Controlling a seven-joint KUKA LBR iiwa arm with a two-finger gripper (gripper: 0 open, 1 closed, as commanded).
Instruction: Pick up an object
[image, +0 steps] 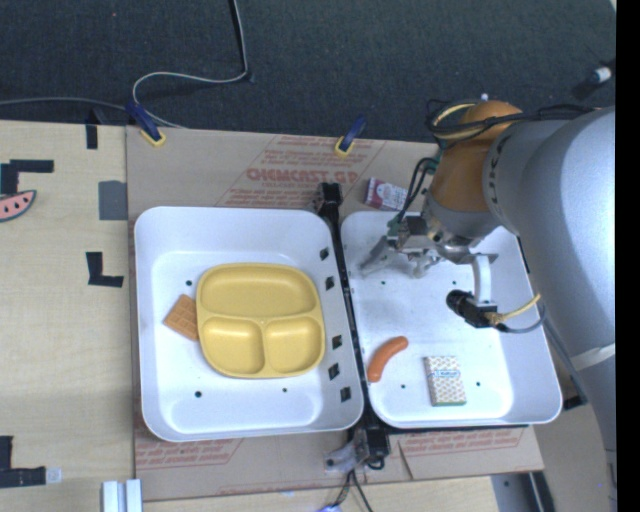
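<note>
You see the tool (392, 252) low over the far left part of the right bin (520, 400), close to the divider between the two bins. Its fingers seem spread and nothing lies between them, so I judge it released.

The things you can pick in this bin are the orange sausage (386, 357) near the left wall and the small card box (444, 380) to its right, both on the near side and well apart from the tool. The left bin (160, 400) holds a yellow tray (262, 318) with a brown cracker (181, 317) at its left edge.

For a good grasp, bring the tool toward the near side, place it over the middle of the sausage, and turn the fingers across its short width before you descend. Keep away from the bin wall.
</note>
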